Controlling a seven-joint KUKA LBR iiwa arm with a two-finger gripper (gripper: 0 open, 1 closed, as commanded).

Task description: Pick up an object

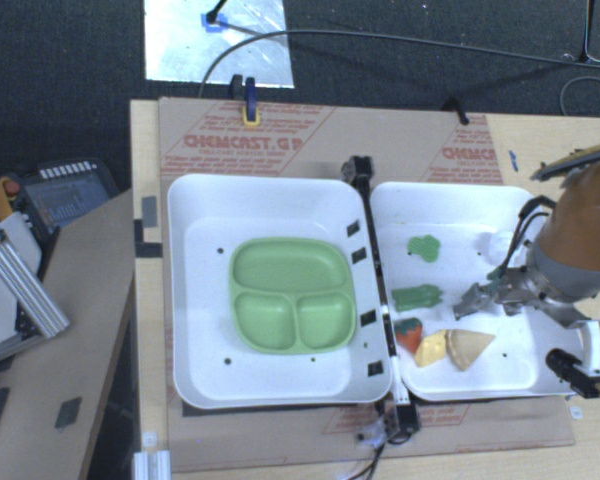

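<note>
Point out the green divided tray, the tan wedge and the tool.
green divided tray (290, 296): camera view, on the ridge between its compartments.
tan wedge (469, 347): camera view, middle of its top face.
tool (477, 299): camera view, at the fingertips, above the wedge.

bins (280, 193): white, both of them
plate (288, 295): pale green, three sections
toy pieces in right bin: two green ones (424, 248), one red and orange (409, 335), a yellow wedge (432, 349), a tan wedge (470, 347)
arm (580, 233): grey, orange band
gripper (473, 303): grey metal
bench board (310, 133): tan with red lettering
floor (60, 58): dark speckled carpet
clamp (250, 100): blue and yellow
</note>
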